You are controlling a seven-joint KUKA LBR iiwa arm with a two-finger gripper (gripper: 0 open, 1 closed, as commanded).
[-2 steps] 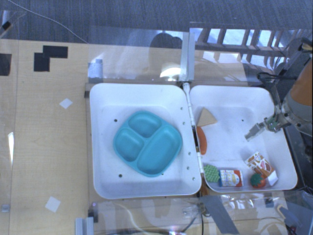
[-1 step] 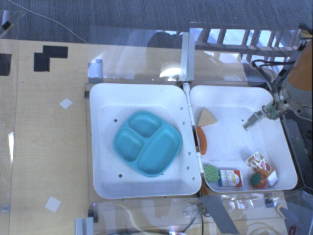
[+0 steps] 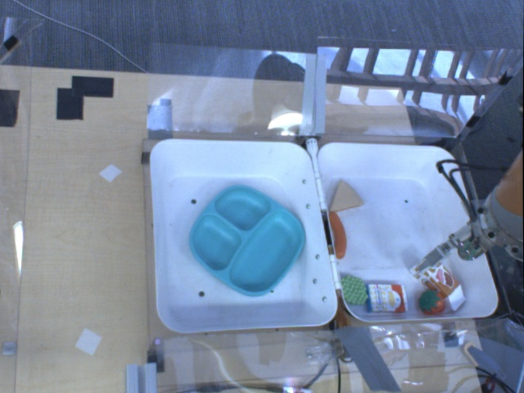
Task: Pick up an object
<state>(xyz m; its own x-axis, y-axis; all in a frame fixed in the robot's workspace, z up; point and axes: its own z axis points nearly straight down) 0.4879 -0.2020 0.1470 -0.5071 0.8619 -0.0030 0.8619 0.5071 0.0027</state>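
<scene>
Gripper (image 3: 431, 262) hovers low in the right bin (image 3: 385, 188), just above a small red-and-white packet (image 3: 443, 282); its grip state, I cannot tell.

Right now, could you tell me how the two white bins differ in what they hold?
The left bin holds one large blue divided plate, lying flat near its middle. The right bin holds several small things instead: a tan wedge, an orange piece and a small carton, mostly along its left and near edges. Both bins are shallow and white.
</scene>
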